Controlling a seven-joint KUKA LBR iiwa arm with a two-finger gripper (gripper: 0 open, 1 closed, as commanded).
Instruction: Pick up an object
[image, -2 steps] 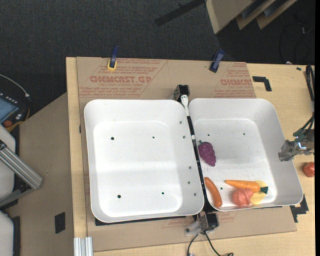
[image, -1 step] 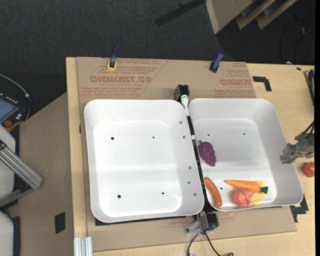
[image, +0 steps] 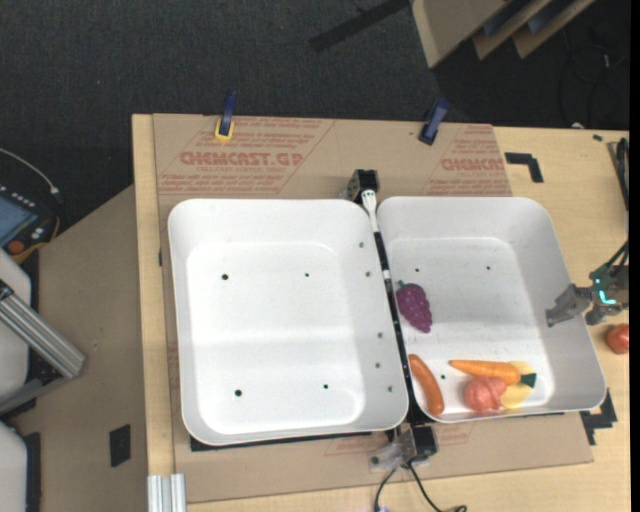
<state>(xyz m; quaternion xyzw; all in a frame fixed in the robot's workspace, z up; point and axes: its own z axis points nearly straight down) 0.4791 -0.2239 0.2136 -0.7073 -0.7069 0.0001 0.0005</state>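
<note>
You will find little of the robot's body in the camera view. At the right margin there is a small dark grey two-finger metal claw (image: 572, 306), angular in outline, with thin dull-finished fingers (image: 556, 312) of the same grey. Directly behind it the housing is darker, near black, and carries a small teal-green lit marking (image: 603, 291), square in shape. A rounded orange-red part (image: 617, 339) shows just below that housing at the frame edge; you cannot tell from this view whether it belongs to the arm. Cables, screws and printed labels on the body are too small to make out.
</note>
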